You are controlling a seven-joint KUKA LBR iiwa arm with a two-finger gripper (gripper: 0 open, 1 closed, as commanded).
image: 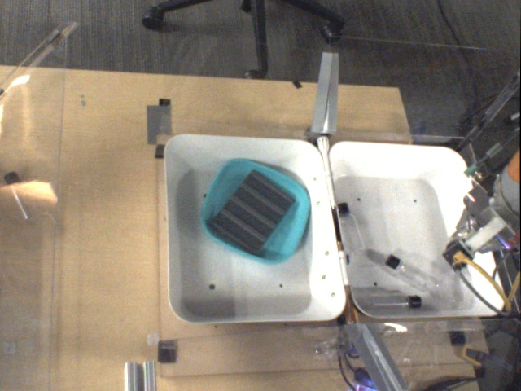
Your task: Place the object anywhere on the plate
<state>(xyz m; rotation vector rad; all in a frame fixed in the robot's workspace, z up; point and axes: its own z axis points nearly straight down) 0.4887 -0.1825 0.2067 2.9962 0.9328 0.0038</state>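
A teal plate [216, 198] sits in the left bin [187, 292], toward its middle and back. A dark grey ridged block [256, 211] lies flat on the plate, turned at a slant and resting wholly within its rim. My gripper [482, 220] hangs at the far right edge of the right bin [391, 169], well away from the plate and the block. Nothing shows between its fingers.
Two clear tube-like pieces with black ends [394, 261] [413, 301] lie near the front of the right bin. A metal divider post [326, 96] stands behind the seam between the bins. An office chair base [252, 6] is on the floor beyond the bench.
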